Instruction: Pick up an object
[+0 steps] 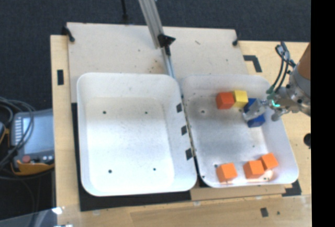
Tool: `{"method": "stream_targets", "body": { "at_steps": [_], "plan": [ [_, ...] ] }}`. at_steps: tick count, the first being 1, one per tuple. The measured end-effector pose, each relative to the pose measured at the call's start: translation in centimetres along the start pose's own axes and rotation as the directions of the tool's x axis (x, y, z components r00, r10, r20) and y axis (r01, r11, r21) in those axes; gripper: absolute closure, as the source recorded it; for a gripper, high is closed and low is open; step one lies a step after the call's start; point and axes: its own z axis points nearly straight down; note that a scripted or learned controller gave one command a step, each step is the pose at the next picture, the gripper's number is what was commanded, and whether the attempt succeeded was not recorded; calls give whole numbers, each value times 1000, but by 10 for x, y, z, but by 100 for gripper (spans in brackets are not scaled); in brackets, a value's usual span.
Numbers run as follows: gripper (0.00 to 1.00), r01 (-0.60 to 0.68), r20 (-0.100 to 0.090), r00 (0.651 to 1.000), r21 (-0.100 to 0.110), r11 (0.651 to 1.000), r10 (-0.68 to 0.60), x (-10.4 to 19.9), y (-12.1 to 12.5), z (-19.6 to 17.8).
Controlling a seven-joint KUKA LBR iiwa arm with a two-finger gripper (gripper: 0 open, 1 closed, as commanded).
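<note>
Four orange blocks (226,100), one yellow block (241,97), two white bins (131,134) (side by side).

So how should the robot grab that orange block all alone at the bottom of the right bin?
Probably from straight above, closing on two opposite flat sides of the lone orange block. It lies flat with bare bin floor on its left and upper sides. The right bin's front wall is close below it, so pinching its left and right faces looks safest. The pincer is up by the blue block now.

Even, soft overhead light, faint shadows, mild glare on the white bins (131,82), slightly blurry throughout.
</note>
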Motion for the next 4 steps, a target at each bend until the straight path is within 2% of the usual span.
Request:
{"method": "stream_targets", "body": {
  "at_steps": [1,2,3,4],
  "plan": [
    [0,-4,2,1000,5,1000,4,7,6,54],
    [0,-4,2,1000,7,1000,4,0,-4,111],
    [0,-5,4,1000,-1,1000,5,-2,-2,153],
    [100,-13,2,1000,-6,1000,13,-3,-1,141]
  ]
}}
